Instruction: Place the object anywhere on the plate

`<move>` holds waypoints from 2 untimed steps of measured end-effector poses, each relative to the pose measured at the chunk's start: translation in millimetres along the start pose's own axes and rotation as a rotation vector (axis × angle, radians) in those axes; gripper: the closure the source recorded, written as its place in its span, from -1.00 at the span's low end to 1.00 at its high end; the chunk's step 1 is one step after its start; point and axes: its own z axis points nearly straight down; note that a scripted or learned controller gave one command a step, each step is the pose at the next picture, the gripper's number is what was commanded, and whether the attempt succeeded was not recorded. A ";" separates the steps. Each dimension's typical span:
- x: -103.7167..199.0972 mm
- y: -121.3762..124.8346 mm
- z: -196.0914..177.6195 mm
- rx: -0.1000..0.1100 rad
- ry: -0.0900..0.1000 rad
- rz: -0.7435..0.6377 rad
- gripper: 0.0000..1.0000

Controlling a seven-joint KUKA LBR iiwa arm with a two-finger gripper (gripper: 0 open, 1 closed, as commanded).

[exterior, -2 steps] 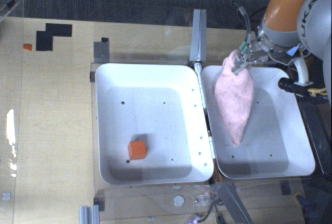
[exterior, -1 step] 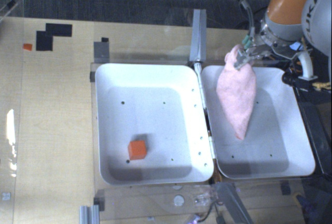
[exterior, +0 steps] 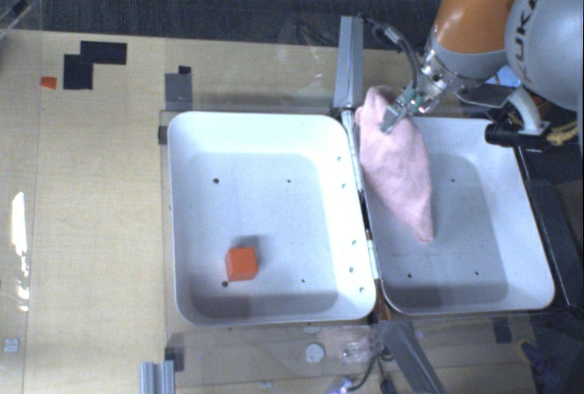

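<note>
Nearest, one small orange foam-like cube (exterior: pixel 242 264) sits in the left white bin (exterior: pixel 196 141). Farther, one pale pink cloth (exterior: pixel 401 171) hangs limp into the right white bin (exterior: pixel 511 283): light, soft, best pinched at a bunched fold. The gripper (exterior: pixel 401 109) has its jaws clamped on its top corner.

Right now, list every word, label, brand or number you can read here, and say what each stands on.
"KU": black letters running down the grey arm housing at the picture's top right; the rest of the word is cut off by the edge.
No readable text stands on the bins, cloth, cube or bench.
</note>
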 end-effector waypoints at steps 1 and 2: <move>44.8 33.8 -12.1 -0.004 -0.003 -0.403 1.00; 81.0 65.3 -3.5 -0.005 -0.003 -0.802 1.00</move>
